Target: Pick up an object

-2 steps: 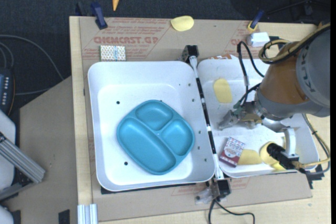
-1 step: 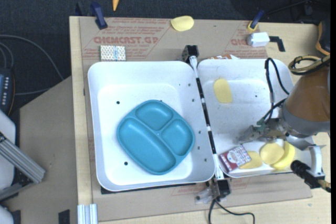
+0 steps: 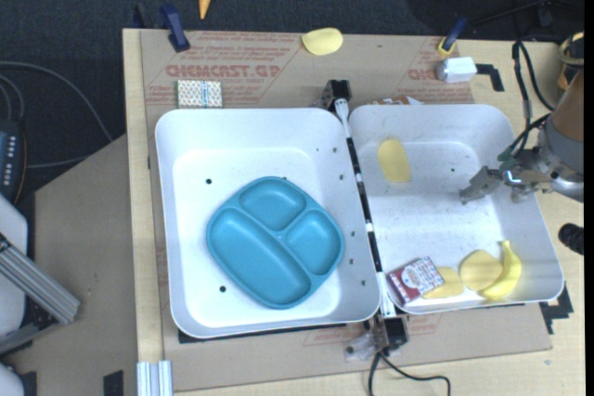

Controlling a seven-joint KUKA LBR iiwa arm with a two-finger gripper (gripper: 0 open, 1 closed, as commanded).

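My gripper point(image 3: 494, 188) hangs over the right side of the right bin point(image 3: 436, 127), reaching in from the right edge. Its fingers point(image 3: 475, 185) look spread, with nothing between them. A yellow oval piece point(image 3: 393, 160) lies in the bin's upper left, well to the left of the gripper. In the front corner of the same bin, below the gripper, lie a yellow banana point(image 3: 507, 272), a yellow round piece point(image 3: 479, 269) and a red and white packet point(image 3: 418, 275).
The left bin point(image 3: 186, 153) holds a blue divided plate point(image 3: 274, 241). Behind the bins on the board lie a yellow oval point(image 3: 322, 41), a patterned packet point(image 3: 200, 93), a white box point(image 3: 458, 69) and a blue clamp point(image 3: 173, 27). A small orange carrot point(image 3: 205, 0) lies on the floor beyond.
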